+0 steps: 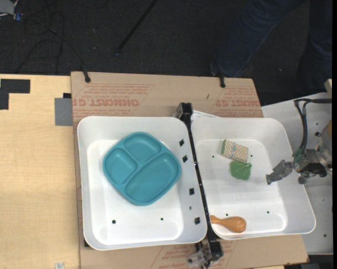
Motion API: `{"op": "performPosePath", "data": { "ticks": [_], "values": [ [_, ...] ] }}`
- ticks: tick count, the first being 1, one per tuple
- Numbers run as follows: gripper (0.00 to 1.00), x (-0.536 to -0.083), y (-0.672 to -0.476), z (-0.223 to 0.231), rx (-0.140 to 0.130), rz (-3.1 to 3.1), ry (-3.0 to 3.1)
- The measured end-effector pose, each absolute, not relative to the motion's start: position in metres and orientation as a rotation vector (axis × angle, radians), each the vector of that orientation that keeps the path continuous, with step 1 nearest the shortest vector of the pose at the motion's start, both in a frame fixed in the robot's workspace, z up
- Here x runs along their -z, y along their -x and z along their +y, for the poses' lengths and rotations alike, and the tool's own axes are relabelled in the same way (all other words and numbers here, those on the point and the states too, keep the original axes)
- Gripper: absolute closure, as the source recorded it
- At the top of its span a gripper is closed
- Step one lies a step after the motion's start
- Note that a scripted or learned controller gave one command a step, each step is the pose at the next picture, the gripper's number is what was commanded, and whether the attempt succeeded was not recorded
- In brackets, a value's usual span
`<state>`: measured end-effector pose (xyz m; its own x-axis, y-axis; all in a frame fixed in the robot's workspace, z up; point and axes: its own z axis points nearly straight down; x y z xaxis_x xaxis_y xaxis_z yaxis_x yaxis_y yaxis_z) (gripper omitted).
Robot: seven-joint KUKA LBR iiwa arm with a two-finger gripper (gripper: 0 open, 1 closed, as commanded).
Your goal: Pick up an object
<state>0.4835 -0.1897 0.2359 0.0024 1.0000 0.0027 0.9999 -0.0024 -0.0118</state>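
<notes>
The gripper point(280, 172) sits at the right bin's point(291, 217) right wall, low over the rim, reaching in from the right. It is small and partly blurred here, so I cannot tell how the jaws stand, and nothing shows between them.

Taking the right bin as the landmark: a green lump point(240, 170) lies near its middle, a little toward the far wall, and a patterned packet point(236, 150) lies just beyond it, touching or nearly so. The gripper is to the right of the green lump, clearly apart from it. Down at the bin's near edge, toward the left corner, an orange spoon point(230, 223) lies flat, bowl end pointing right.

Left of the right bin, across the black divider point(193, 172), the left bin point(95, 228) bears a teal plate point(142, 168) with three compartments, lying flat around its middle. Both bins rest on cardboard point(157, 97), which shows beyond the bins' far walls.
</notes>
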Motion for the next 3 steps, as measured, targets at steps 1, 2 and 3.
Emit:
{"op": "performPosePath", "data": {
  "ticks": [1,2,3],
  "values": [
    [0.00,-0.241,-0.486,-0.190,-0.002,-2.220,2.221],
    [0.00,-0.186,-0.478,-0.197,-0.005,-2.216,2.217],
    [0.00,-0.138,-0.485,-0.192,-0.004,-2.217,2.215]
  ]
}}
